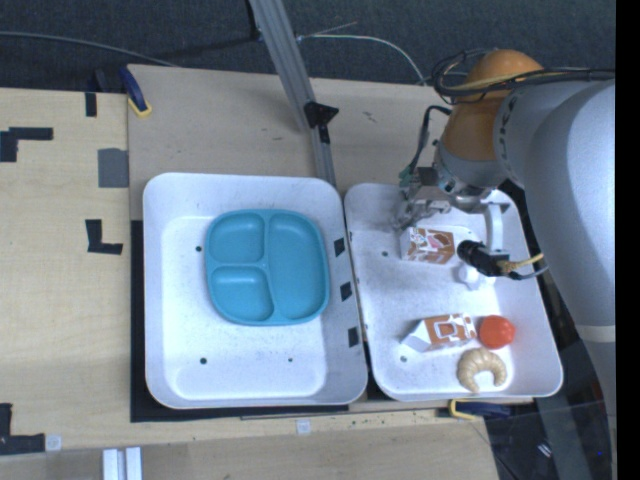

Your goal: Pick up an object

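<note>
My gripper (pixel 416 213) hangs low over the far part of the right bin (pixel 385 298), under the orange wrist band. A small brown and white carton (pixel 432 245) lies just in front of it, at or touching the gripper's tip. Nothing is visibly lifted. Nearer the front of the same bin lie an orange and white carton (pixel 440 332), a red ball (pixel 497 330) and a croissant (pixel 483 368), close together.
A blue divided plate (pixel 268 266) rests in the left bin (pixel 175 348). A slanted metal bar (pixel 290 58) crosses the back of the bench. A black and white fitting (pixel 480 258) on the arm sits right of the brown carton.
</note>
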Robot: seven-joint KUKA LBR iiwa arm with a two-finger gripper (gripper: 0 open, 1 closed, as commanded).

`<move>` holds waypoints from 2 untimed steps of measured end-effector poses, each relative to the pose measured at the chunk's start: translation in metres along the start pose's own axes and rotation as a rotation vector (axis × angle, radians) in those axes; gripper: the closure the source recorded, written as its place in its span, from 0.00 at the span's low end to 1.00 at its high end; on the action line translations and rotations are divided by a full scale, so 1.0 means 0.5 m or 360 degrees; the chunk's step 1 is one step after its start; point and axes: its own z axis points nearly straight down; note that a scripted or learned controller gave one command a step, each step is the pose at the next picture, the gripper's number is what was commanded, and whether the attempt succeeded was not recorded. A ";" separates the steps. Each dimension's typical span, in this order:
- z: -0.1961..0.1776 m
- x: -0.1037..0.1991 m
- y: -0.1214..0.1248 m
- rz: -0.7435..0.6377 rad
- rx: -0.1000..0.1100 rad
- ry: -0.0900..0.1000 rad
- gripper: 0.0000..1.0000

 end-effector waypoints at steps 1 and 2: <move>-0.127 -0.005 0.000 0.0004 -0.0012 0.0000 1.00; -0.233 -0.004 0.001 0.0004 -0.0010 0.0000 1.00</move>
